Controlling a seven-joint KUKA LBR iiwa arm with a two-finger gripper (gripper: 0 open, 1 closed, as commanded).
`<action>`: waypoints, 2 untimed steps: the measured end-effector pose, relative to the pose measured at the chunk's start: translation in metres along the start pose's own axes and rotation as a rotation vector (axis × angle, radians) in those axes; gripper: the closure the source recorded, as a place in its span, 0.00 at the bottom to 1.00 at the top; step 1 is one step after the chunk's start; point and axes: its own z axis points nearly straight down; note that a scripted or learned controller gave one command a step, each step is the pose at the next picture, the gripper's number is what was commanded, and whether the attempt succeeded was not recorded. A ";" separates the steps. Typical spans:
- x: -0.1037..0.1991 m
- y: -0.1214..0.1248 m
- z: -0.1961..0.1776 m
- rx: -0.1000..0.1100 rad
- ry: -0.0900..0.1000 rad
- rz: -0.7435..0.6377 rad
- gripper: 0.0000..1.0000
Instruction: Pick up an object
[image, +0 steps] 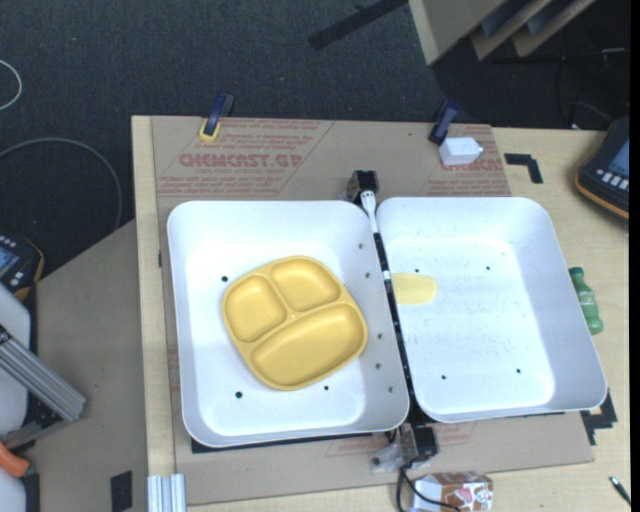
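The yellow divided plate (294, 322) lies flat in the left bin (195, 395), near its middle and a little toward the front edge. It has three compartments, two small ones at the back and one long one at the front. In the right bin (540, 390) a small pale yellow piece (413, 289) lies close to the left wall, just beside the seam where the two bins meet. Both bins rest on a cardboard sheet (300, 155) on the bench.

The state of the tool I cannot tell.

The pick is not yet begun, I judge. The risks come from the shapes. The plate is wide and low, so a grasp from above over its whole body is probably impossible; the gripper must take the rim or a divider ridge, and smooth plastic may slip out when lifted, or the plate may tilt and fall. The small piece looks thin and flat against the bin floor, so a closing grip may pass over it. It is also near the bin wall, and a descent there could hit the wall.
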 end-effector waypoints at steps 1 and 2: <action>-0.001 0.001 -0.001 0.014 0.002 0.001 1.00; 0.010 -0.026 0.098 0.028 0.010 0.005 1.00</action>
